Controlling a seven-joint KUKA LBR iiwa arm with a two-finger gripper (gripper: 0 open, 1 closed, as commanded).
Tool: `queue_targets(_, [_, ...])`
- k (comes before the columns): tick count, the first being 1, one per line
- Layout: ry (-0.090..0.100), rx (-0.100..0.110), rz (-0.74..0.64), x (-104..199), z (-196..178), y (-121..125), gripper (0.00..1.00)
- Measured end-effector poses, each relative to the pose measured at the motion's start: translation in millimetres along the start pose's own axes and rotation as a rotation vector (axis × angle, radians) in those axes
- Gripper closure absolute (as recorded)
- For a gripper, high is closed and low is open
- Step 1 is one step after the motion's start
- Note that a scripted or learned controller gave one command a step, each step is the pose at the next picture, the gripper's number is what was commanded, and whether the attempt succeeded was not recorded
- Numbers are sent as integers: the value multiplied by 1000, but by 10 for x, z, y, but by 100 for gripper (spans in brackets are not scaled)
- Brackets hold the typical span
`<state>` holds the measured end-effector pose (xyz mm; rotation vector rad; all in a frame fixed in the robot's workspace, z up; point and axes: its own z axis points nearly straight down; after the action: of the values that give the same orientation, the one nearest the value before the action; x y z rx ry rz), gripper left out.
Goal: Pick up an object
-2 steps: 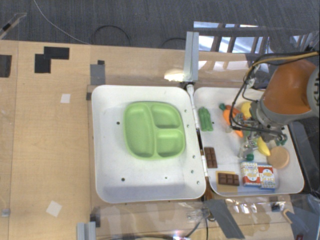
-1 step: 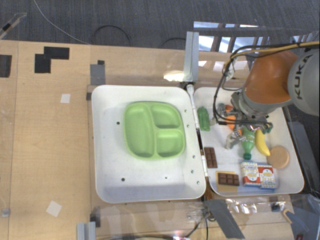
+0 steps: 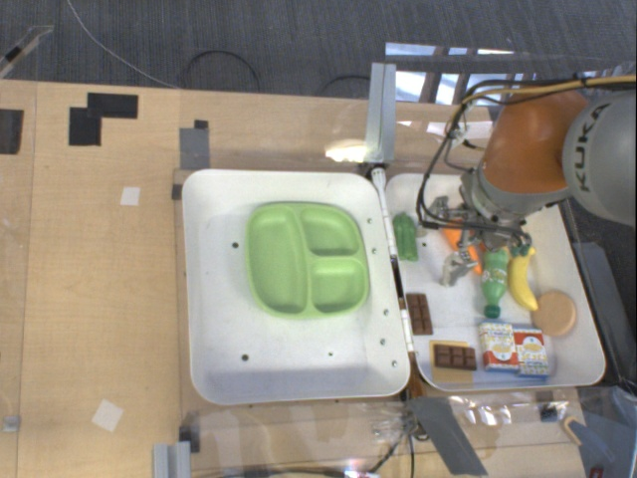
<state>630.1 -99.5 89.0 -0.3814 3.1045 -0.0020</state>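
The right white bin (image 3: 587, 361) holds several toy foods. A green pickle (image 3: 405, 235) lies at its left wall. An orange carrot (image 3: 456, 237) peeks out from under the wrist. A green bottle (image 3: 493, 285) and a yellow banana (image 3: 521, 275) lie side by side in the middle. My gripper (image 3: 460, 265) hangs low over the bin, just left of the bottle and below the carrot, with the grey and orange arm covering it from above. Nothing visibly sits in the gripper.
The left bin (image 3: 214, 361) carries a green divided plate (image 3: 305, 258). In the right bin's near part lie a round brown cookie (image 3: 556, 313), a small chocolate bar (image 3: 420, 314), a chocolate-topped slab (image 3: 454, 357) and a printed carton (image 3: 514, 350). Cables loop above the wrist.
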Motion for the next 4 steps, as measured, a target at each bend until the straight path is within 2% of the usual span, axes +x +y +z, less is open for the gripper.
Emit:
queue_targets(1, [-16,4,-4,-53,-161,1,100])
queue_targets(2, [-2,4,-283,41,-1102,-657,100])
queue_targets(3, [1,1,-286,39,-1079,-632,0])
queue_targets(4, [0,2,-469,161,-108,-441,0])
